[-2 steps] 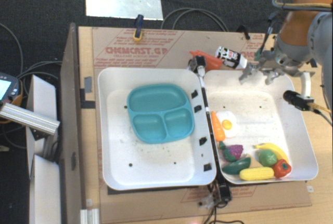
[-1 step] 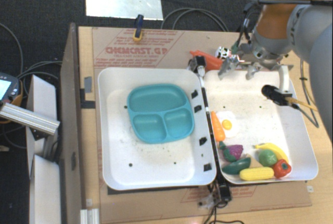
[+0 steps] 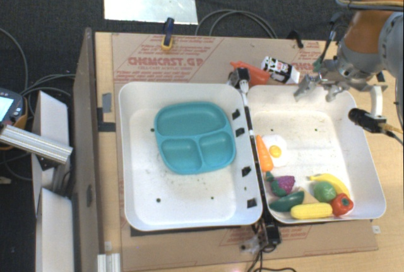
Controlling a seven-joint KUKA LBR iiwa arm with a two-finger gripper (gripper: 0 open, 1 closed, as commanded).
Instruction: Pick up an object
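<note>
Carrot (image 3: pixel 264 153) lies lengthwise along the right bin's (image 3: pixel 366 157) left wall; hand (image 3: pixel 317 85) hovers spread wide, holding nothing.

Two bins are set side by side on a bench (image 3: pixel 189 56). In the left bin (image 3: pixel 136 138) a tray (image 3: pixel 192 137) is laid near the middle. In the right bin (image 3: pixel 360 157) the toy foods are kept at the near end. A carrot (image 3: pixel 264 153) is laid along the left wall, with an egg (image 3: pixel 275 148) just to its right. Nearer still, an eggplant (image 3: pixel 283 184), a cucumber (image 3: pixel 287 201), corn (image 3: pixel 310 210), a pepper (image 3: pixel 324 190), a banana (image 3: pixel 332 182) and a tomato (image 3: pixel 341 203) are crowded together. The gripper (image 3: pixel 319 89) is seen over the far edge of the right bin.
</note>
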